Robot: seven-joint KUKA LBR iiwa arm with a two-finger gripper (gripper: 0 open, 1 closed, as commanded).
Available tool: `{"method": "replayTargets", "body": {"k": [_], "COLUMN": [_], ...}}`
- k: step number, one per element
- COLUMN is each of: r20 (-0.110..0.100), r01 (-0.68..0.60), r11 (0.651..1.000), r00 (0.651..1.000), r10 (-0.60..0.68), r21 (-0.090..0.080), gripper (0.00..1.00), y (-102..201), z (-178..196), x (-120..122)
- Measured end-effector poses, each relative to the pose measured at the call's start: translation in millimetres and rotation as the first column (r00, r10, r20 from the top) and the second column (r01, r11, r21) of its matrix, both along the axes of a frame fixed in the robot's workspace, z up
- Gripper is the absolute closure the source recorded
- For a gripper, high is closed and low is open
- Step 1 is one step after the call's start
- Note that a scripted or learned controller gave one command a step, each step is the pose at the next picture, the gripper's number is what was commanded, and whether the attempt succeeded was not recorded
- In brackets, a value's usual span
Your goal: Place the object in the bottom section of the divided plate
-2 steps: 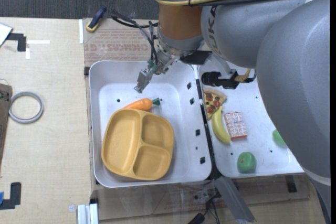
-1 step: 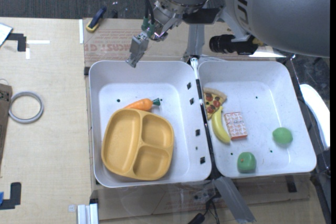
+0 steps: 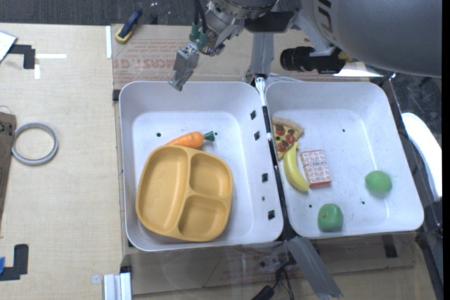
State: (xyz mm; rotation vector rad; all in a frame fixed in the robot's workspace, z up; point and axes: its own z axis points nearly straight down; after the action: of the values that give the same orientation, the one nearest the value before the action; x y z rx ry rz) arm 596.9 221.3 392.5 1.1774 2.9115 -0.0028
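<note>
The plate (image 3: 185, 193), yellow and divided into three sections, lay in the left bin (image 3: 133, 123). A carrot (image 3: 188, 140) rested just beyond the plate's far rim, touching or nearly touching it, outside every section. Right of the plate, the other bin (image 3: 394, 116) held a pizza slice (image 3: 285, 133), a banana (image 3: 295, 169), a small red box (image 3: 315, 167) and two green fruits (image 3: 378, 182). A tape roll (image 3: 34, 142) lay on the bench well left of the plate. The gripper (image 3: 181, 72) hung above the left bin's far rim, beyond the plate, with nothing between its fingers; their spread could not be told.
</note>
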Motion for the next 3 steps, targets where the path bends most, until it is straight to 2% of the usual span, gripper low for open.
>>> {"method": "replayTargets", "body": {"k": [3], "r20": [0.000], "r01": [0.000], "r11": [1.000], "r00": [1.000], "r10": [0.000], "r21": [0.000], "gripper": [0.00], "y": [0.0], "z": [0.0], "x": [0.0]}}
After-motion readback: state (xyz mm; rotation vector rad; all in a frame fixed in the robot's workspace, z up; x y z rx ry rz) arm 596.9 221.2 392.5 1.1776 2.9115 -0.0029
